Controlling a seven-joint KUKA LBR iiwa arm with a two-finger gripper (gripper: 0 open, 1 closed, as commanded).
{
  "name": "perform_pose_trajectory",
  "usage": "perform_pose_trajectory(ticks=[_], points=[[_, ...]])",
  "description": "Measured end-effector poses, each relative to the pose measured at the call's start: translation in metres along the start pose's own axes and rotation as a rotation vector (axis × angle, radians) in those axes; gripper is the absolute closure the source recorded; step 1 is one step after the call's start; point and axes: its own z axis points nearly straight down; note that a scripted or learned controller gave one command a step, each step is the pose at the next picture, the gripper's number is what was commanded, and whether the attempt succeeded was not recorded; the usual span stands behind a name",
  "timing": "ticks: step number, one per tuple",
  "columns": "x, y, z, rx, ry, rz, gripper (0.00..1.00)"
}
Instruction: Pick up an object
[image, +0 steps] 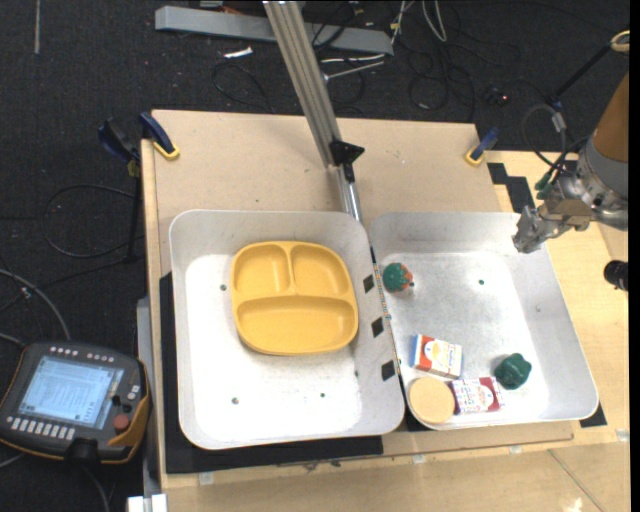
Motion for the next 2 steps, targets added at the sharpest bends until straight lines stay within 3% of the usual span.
perform_pose_trajectory(ticks=[2], points=[[0.114,-0.025,0.007,0.009,0.005,-0.005,1.0]])
